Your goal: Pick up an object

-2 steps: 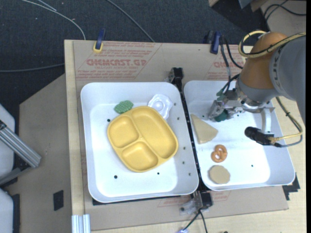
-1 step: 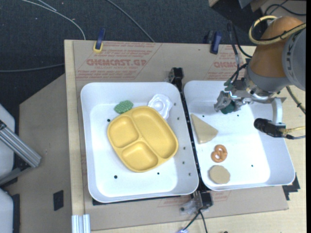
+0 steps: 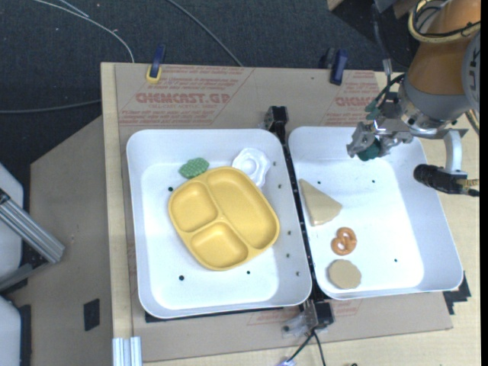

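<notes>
My gripper [image 3: 367, 148] hangs over the far part of the right bin [image 3: 404, 219], close to its back wall. A small dark teal object [image 3: 371, 153] sits between its fingers, and the gripper is shut on it. The object looks lifted off the bin floor. Lower in the same bin lie a cream wedge [image 3: 319, 203], a small orange pretzel [image 3: 344, 241] and a round tan disc [image 3: 345, 274].
The left bin [image 3: 145, 235] holds a yellow divided plate [image 3: 223, 216], a small green piece [image 3: 194, 167] at its far-left corner and a white moulded piece [image 3: 251, 162] behind it. A dividing rim [image 3: 293, 204] separates the two bins.
</notes>
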Motion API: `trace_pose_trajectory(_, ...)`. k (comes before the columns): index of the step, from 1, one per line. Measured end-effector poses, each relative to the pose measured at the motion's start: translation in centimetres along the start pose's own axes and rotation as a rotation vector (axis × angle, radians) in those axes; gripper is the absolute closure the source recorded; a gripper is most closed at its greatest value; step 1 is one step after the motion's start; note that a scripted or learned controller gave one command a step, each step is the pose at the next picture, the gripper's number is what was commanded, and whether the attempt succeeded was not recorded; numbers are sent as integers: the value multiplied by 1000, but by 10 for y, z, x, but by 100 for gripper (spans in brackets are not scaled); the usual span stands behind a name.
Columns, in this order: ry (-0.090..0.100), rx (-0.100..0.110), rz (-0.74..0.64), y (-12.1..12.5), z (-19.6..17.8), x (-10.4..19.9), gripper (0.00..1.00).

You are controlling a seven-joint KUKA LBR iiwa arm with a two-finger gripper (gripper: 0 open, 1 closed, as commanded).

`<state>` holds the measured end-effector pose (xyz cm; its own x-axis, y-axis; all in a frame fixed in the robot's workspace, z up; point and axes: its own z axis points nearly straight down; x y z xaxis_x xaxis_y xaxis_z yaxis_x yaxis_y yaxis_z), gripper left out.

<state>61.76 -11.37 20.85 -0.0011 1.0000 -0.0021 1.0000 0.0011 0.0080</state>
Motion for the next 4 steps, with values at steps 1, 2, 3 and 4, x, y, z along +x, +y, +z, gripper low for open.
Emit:
trace_pose_trajectory(1,1,3,0,1,-28,0,100)
trace_pose_trajectory(2,4,10,-3,-12,-35,46,100)
trace_pose_trajectory(3,4,11,-4,-29,-40,103,100)
trace_pose_trajectory(4,4,13,-4,-44,-24,153,100)
